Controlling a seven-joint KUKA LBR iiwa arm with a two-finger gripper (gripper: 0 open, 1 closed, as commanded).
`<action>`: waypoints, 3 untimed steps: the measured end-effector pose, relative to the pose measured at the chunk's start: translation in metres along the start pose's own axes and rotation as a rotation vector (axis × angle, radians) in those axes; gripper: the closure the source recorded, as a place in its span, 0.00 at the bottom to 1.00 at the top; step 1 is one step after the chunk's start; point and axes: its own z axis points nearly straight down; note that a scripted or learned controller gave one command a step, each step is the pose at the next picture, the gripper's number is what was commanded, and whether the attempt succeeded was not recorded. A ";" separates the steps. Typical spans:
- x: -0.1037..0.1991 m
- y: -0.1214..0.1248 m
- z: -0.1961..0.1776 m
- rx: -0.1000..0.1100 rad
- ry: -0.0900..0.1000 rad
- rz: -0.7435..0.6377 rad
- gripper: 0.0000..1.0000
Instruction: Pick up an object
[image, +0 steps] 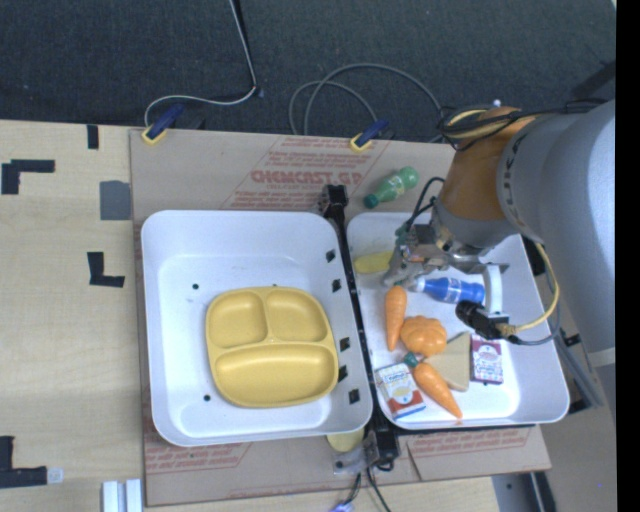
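The arm (540, 190) enters from the right of the frame and bends down over the right bin (535, 400). Its gripper (412, 262) sits low in the upper left part of that bin, just above the top of a carrot (396, 314) and beside a yellow item (372, 262) that lies against the bin's left wall. Whether the gripper is released or clenched cannot be told; the wrist hides it, and nothing can be seen grasped.

A blue bottle (452, 290) lies on its side just right of the gripper, partly under the arm. Below the carrot sits an orange fruit (424, 335), touching the carrot's right side. A second carrot (437, 388) lies slanted at the lower middle of the bin, with a small carton (400, 390) just to its left. A tan wedge (458, 362) lies right of the fruit, and a small purple box (487, 361) lies beside the wedge.

A green bottle (391, 186) rests on the cardboard just above the right bin, outside it.

The left bin (170, 250), in the middle of the frame, holds a yellow tray (272, 345) with three compartments.
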 end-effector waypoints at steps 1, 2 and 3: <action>0.000 0.000 0.001 0.001 0.000 0.000 0.00; -0.006 -0.019 0.027 -0.006 -0.003 0.000 0.00; -0.009 0.052 0.028 0.016 0.000 -0.002 0.00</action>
